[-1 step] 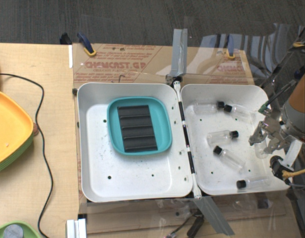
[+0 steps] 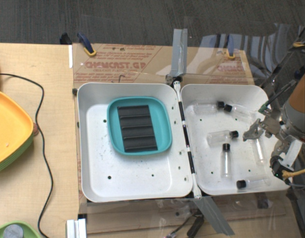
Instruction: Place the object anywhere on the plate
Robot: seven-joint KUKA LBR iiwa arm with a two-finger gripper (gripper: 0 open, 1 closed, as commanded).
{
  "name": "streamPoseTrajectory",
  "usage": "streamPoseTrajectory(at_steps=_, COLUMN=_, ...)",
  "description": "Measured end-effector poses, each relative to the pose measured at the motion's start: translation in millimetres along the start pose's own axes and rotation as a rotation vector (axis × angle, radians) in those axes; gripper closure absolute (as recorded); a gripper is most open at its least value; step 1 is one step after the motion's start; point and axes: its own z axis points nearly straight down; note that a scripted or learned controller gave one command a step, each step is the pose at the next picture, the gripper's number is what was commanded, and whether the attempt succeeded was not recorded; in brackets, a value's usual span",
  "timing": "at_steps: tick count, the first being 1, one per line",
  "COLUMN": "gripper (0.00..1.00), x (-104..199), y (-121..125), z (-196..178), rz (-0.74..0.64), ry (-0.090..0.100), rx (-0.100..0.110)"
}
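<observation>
A robot arm's tool (image 2: 252, 131) hangs over the right bin (image 2: 207, 95), near its right wall, above a scatter of clear vials with black caps; whether the tool is wide or narrow cannot be told from this angle, and nothing is seen between its tips. The task has, by the look of it, barely begun; the teal plate (image 2: 163, 128) sits in the left bin (image 2: 92, 148) carrying only a dark ribbed insert (image 2: 137, 128), with no vial on it. The vials all lie in the right bin, well apart from the plate: one near the top (image 2: 226, 106), one beside the tool (image 2: 221, 137), one upright in the frame at centre (image 2: 225, 158), one along the lower edge (image 2: 249, 183). Which vial is the target cannot be said; the one beside the tool seems the likeliest. Left to do: a grasp, a lift over the divider between the bins, and a release on the plate.
</observation>
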Motion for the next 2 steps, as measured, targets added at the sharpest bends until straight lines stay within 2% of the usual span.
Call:
streamPoseTrajectory(at_steps=1, gripper=0.00, x=-32.2, y=21.3, z=-97.1, rz=0.033, ry=0.000, rx=-0.001)
streamPoseTrajectory(at_steps=2, gripper=0.00, x=-43.1, y=23.8, z=-238.3, rz=0.227, ry=-0.002, rx=0.000)
